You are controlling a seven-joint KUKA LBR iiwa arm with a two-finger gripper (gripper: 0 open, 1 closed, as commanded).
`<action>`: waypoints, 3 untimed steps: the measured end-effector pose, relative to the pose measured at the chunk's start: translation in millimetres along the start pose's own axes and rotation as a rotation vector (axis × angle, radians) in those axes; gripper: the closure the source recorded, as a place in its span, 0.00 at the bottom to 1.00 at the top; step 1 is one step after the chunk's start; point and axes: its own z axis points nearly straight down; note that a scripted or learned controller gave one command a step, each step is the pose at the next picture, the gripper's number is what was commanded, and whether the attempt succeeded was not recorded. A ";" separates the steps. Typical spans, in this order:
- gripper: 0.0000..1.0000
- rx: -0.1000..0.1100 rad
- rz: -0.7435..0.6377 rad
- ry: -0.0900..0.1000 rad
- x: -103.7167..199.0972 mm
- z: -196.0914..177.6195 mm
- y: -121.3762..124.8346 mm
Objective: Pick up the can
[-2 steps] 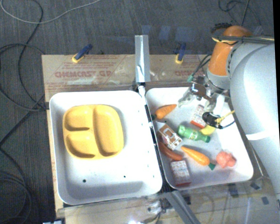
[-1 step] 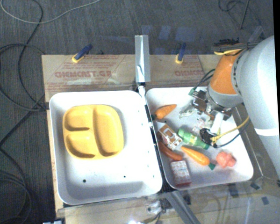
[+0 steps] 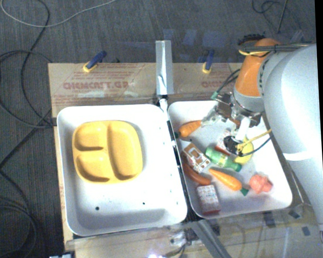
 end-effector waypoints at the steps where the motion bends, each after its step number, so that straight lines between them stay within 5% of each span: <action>1: 0.00 -0.010 0.305 0.013 -21.0 -1.7 -43.9; 2: 0.00 -0.011 0.687 0.012 -27.1 -2.0 -60.5; 3: 0.00 0.001 0.760 0.002 4.7 0.3 -1.3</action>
